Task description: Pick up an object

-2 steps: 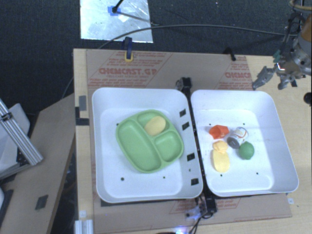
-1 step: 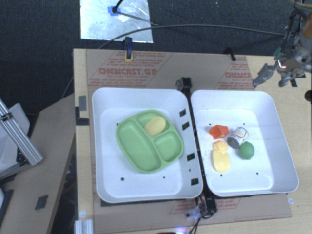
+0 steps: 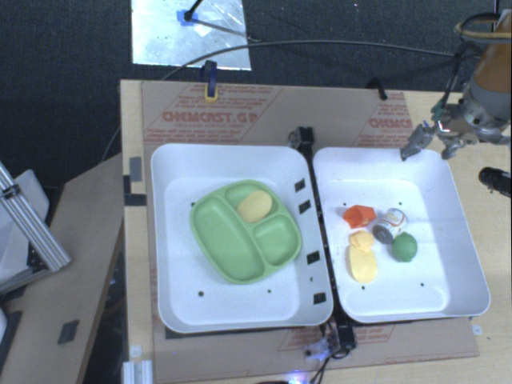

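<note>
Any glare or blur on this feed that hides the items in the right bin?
Camera view: even light, soft overall; right bin items stay distinct, faint shadows. Glare sits on the foil sheet up top. The gripper looks slightly blurred.

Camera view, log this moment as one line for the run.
gripper: open, above right bin far corner, holding nothing | right bin: orange block, yellow toy, green ball | left bin: green tray

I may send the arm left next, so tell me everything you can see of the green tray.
The green tray is a pale green, plastic-looking divided plate with rounded corners. It has one long compartment and two smaller ones. It lies flat and turned at an angle on the floor of the left bin, apart from the walls. A yellow rounded object sits in its upper small compartment; the other compartments look bare.
</note>
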### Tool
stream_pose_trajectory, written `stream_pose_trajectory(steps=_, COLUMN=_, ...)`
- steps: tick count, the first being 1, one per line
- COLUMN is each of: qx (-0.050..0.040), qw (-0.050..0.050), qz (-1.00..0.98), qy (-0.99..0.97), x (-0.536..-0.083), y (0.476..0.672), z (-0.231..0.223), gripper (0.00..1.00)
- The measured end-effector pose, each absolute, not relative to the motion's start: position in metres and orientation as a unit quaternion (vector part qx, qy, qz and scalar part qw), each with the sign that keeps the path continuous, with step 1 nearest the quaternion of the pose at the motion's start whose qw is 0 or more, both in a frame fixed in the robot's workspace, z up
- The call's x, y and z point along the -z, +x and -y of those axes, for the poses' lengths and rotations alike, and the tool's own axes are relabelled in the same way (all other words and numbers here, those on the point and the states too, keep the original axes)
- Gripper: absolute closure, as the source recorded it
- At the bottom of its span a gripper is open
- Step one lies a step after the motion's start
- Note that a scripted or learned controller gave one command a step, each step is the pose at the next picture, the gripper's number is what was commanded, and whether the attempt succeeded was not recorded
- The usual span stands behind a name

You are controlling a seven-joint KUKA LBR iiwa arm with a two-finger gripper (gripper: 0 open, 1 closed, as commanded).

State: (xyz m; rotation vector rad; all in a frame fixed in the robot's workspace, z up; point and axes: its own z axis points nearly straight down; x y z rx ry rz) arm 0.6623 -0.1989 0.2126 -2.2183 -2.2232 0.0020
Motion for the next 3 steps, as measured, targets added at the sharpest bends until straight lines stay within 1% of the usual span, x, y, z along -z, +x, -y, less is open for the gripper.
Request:
stream_pose_trajectory(steps=1, qx=-0.0007, qw=0.001, qz=0.708, qy=-0.706, x=-0.152, y=0.658, z=0.194, gripper=0.00)
stream_pose_trajectory(steps=2, qx=0.0000, qw=0.000, qz=0.709, qy=-0.705, x=-0.106, y=0.661, z=0.185, gripper=0.00)
stream_pose_trajectory(steps=3, qx=0.0015, qw=-0.003, qz=0.710, qy=-0.704, x=-0.120, y=0.663, z=0.186, gripper=1.00)
